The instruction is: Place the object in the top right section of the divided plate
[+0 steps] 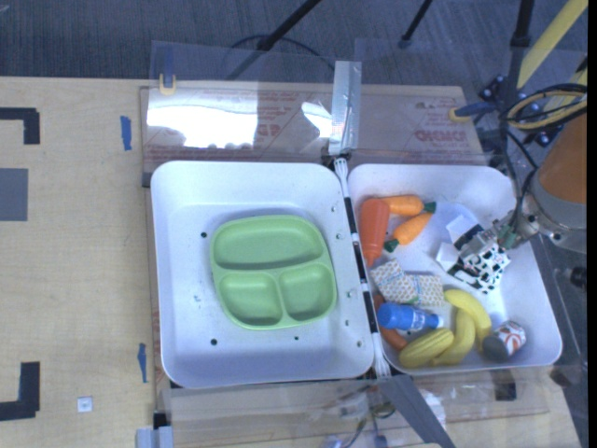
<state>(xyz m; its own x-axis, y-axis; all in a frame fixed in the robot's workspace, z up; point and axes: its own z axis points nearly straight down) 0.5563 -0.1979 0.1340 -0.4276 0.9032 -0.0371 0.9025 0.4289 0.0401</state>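
A green divided plate (pixel 270 245) lies in the left bin (pixel 177 250). It has one wide section at the far side and two smaller ones at the near side, all bare. My gripper (pixel 478 248) is low in the right bin (pixel 536 297), near its right wall. It sits directly over a small black-and-white spotted object (pixel 487 267). The view does not show whether the gripper holds this object.
The right bin also holds two orange carrots (pixel 407 205), a red-orange piece (pixel 373 230), patterned waffle-like pieces (pixel 396 283), a blue bottle (pixel 407 318), bananas (pixel 468 314) and a grey-and-red toy (pixel 502 341). A metal divider (pixel 347 241) separates the bins.
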